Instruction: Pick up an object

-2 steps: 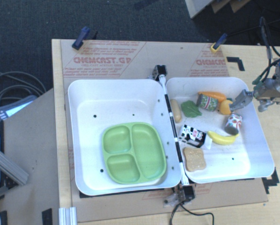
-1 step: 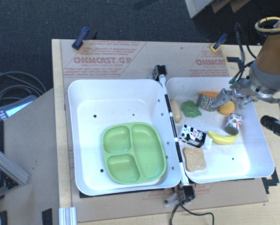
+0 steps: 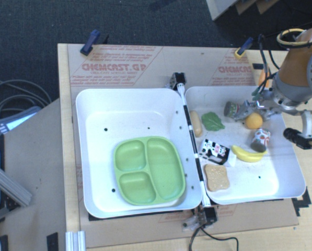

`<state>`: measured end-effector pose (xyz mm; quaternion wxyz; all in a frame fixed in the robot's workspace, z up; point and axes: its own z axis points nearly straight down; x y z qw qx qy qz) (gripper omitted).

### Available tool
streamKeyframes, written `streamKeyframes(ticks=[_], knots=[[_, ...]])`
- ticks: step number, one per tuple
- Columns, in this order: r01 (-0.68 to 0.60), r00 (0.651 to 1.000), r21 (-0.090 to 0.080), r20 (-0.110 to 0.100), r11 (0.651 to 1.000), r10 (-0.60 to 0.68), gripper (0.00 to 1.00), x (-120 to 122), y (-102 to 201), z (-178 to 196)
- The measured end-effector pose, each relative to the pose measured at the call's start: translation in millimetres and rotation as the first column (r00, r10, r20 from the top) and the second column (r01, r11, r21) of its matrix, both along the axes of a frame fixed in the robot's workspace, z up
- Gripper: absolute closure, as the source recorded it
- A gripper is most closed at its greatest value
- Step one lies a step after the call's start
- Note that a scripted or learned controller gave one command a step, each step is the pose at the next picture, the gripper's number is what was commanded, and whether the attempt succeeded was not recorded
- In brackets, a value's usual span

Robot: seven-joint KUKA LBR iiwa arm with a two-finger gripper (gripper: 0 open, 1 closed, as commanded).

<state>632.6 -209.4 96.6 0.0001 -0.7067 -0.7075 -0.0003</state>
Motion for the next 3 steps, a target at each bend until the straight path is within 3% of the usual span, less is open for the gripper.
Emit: streamKeyframes(ticks=[1, 2, 3], knots=[[0.0, 1.0, -0.001, 0.001, 1.0, 0.0, 1.0, 0.4, -0.1, 10.2], [0.0, 1.0, 0.001, -0.002, 1.0, 0.0, 1.0, -67.1, 66.3, 26.3], [0.0, 1.0, 0.0, 0.001, 1.0, 0.0, 1.0, -57.8, 156.4, 88.3]])
